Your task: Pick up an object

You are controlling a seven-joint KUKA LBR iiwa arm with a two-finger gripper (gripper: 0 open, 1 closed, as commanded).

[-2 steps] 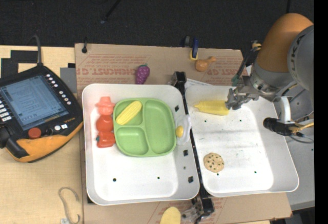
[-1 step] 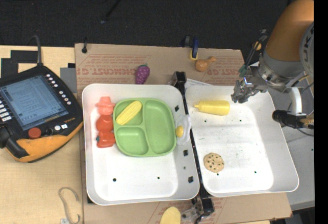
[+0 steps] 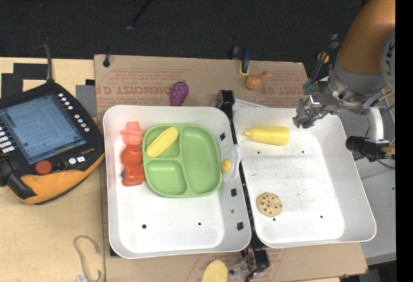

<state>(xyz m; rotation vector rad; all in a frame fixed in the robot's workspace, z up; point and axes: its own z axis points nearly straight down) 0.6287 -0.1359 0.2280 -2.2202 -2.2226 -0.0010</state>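
Seen from the camera above the surface, the claw (image 3: 308, 113) hangs over the far right corner of the right bin (image 3: 348, 177), just beside the yellow mustard bottle (image 3: 267, 135), which lies on its side near that bin's far edge. Whether the claw is apart or together cannot be told at this size. Nothing sits in it.

The bottle looks like a light, hollow plastic toy, stiff but smooth and rounded, so it may roll or slip. A hold across its narrow width at mid-body seems safest.

The cookie (image 3: 269, 204) lies near the bin's front, well apart from the bottle. It is flat and thin, and probably hard to get under.

The left bin (image 3: 129, 222) holds a green divided plate (image 3: 193, 171) with a corn cob (image 3: 160, 141) in 1 compartment, and a red figure (image 3: 132, 155) touching its left rim.
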